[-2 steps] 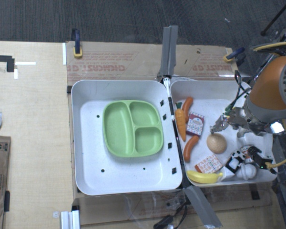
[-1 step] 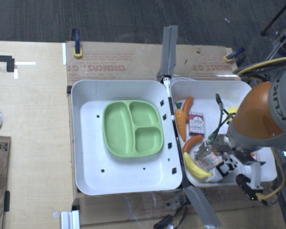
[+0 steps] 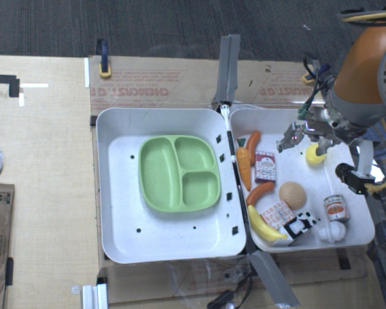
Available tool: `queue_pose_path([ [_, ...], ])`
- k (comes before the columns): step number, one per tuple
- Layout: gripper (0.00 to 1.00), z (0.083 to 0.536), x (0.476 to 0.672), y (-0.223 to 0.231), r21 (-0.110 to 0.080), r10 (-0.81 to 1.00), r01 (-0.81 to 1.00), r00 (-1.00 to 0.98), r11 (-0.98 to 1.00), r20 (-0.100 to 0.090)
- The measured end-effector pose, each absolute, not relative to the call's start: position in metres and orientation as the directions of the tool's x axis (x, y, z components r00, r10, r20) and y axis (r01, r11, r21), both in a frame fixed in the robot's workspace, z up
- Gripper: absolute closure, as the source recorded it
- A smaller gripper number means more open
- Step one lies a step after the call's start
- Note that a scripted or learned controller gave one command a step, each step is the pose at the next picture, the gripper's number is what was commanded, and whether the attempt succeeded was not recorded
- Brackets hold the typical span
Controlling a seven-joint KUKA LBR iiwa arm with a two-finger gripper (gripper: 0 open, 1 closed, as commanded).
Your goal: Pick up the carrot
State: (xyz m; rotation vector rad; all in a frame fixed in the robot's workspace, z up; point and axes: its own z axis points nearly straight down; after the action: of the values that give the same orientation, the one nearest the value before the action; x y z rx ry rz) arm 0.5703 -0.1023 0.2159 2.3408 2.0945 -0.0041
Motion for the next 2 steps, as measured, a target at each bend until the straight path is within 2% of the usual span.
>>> queue_pose_path([
  [1, 0.0, 0.1186, 0.5048, -0.0923, -0.005, 0.88, 0.88, 0.476, -0.476, -0.002],
  [2, 0.0, 0.1186, 0.5049, -0.0923, -0.005, 0.88, 0.88, 0.476, -0.476, -0.002],
])
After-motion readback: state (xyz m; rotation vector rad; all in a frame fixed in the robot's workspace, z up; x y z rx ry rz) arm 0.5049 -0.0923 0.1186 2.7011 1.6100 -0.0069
